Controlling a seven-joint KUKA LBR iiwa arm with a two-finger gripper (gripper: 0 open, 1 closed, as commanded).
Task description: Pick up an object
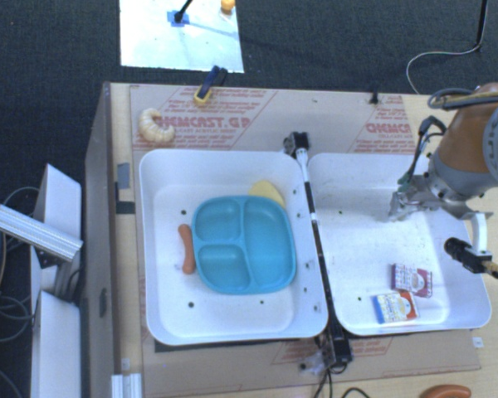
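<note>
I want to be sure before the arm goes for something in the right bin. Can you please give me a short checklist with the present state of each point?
1. Targets present in the right bin: ok. A purple box and a blue and red box lie near its front edge.
2. The two boxes apart from each other: cannot tell, they lie very close.
3. Gripper over the right bin: ok, but toward the back, away from both boxes.
4. Gripper holding nothing: cannot tell at this size.
5. Boxes clear of the bin wall: ok for the purple box; the blue and red box lies close to the front wall.
</note>
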